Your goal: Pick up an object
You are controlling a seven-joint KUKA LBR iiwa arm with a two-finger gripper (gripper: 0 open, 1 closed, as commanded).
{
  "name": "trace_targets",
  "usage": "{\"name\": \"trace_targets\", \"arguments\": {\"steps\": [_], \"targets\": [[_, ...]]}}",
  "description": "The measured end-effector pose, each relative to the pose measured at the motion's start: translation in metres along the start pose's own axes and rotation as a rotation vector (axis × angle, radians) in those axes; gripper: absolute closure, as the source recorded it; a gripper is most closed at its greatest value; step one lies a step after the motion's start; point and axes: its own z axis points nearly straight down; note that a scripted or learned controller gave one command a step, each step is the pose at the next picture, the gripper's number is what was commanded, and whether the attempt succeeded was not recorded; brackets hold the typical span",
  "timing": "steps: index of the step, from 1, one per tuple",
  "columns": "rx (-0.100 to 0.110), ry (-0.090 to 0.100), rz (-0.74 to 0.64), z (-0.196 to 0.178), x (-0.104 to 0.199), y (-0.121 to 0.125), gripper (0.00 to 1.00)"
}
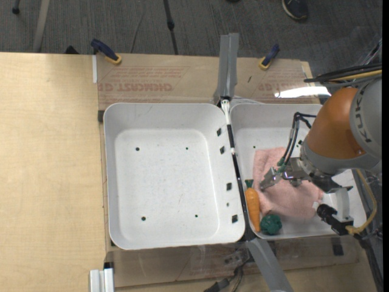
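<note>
Hand: the hand [271,179] hangs low over the right bin, its metal fingers pointing toward the left of the view and spread a little way apart, with nothing seen between them.
Cloth: a pink cloth [290,194] lies crumpled on the floor of the right bin, right under the hand; the fingertips seem to touch its left edge, though the slant of the view makes contact hard to judge.
Carrot: an orange toy carrot [253,208] lies lengthwise along the left wall of the right bin, just beside the cloth and near the fingertips but apart from them.
Green thing: a small dark green lump [271,224] sits at the near end of the carrot, touching the cloth's lower edge; its kind cannot be told.
Arm: the grey arm with its orange band [336,129] reaches in from the right, above the right bin.
Bins: the right bin [258,131] and the left bin [164,163] stand side by side, touching, on the bench [48,163].
</note>
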Motion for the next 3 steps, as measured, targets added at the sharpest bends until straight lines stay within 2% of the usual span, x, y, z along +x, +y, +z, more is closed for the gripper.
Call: {"name": "trace_targets", "arguments": {"steps": [1, 3], "targets": [[-0.004, -0.001, 0.018, -0.001, 0.003, 0.079, 0.0], [-0.002, -0.001, -0.165, -0.005, 0.0, -0.034, 0.0]]}}
